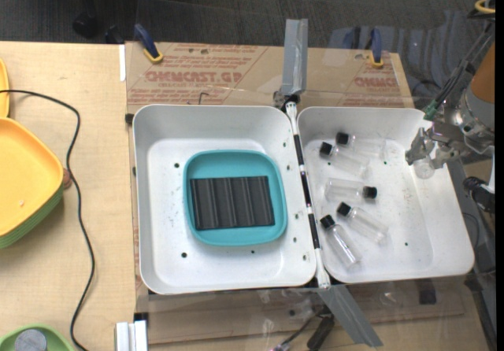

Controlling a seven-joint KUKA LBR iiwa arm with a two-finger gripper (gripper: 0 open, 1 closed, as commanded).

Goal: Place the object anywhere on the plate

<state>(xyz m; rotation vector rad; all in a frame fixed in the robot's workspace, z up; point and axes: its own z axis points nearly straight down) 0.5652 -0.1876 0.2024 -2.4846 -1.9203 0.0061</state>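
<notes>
Two shallow white bins are seen side by side on the surface (71, 278). In the left bin (157, 184) a teal plate (234, 197) with a dark ribbed centre is set near the middle. In the right bin (441, 239) several clear vials with black caps are scattered: one vial (337, 142) lies at about 10 o'clock in the bin, another vial (356, 190) near the centre, a third vial (358, 217) just below it, and a fourth vial (337, 239) at about 7 o'clock — all well apart from the plate. The gripper (425, 154) is held over the right bin's edge at about 3 o'clock, and something clear and pale is seen at its tip, but whether the fingers are apart or together cannot be told. A yellow dish (27, 184) rests at the surface's 9 o'clock edge, beside a black cable (79, 208).
</notes>
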